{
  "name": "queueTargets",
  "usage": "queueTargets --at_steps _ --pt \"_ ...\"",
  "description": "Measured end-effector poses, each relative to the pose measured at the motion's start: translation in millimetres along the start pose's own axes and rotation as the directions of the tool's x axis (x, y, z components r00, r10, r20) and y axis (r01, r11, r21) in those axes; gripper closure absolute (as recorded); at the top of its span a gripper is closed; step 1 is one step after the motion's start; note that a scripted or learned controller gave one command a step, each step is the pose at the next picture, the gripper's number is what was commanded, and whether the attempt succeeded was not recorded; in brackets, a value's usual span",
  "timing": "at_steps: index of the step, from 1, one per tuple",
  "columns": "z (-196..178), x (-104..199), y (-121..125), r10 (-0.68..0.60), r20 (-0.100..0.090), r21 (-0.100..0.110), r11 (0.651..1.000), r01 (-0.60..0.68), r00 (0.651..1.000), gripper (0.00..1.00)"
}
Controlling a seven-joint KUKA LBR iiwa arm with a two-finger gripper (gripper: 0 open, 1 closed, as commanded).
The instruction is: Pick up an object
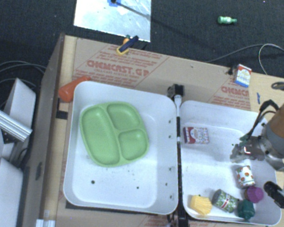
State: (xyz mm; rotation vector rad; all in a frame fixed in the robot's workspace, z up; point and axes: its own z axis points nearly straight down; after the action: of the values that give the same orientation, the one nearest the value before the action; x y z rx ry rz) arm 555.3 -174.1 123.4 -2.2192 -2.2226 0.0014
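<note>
Small can (245, 176) is lying in the right bin (199, 191), just near of our gripper (244, 151); we cannot tell its grip, so we are favouring a straight, centred descent.

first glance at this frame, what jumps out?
The pale green divided plate fills most of the left bin. In the right bin, small items crowd the near right corner: a yellow piece, a green bottle, a purple ball and a teal piece. The gripper hangs just above a small printed can.
</note>
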Motion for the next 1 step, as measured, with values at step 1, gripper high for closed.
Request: queueTargets --at_steps 1 --pt "7.3 -32.5 73.0 -0.002 0.001 -0.004 1.000 0.002 1.000 0.00"
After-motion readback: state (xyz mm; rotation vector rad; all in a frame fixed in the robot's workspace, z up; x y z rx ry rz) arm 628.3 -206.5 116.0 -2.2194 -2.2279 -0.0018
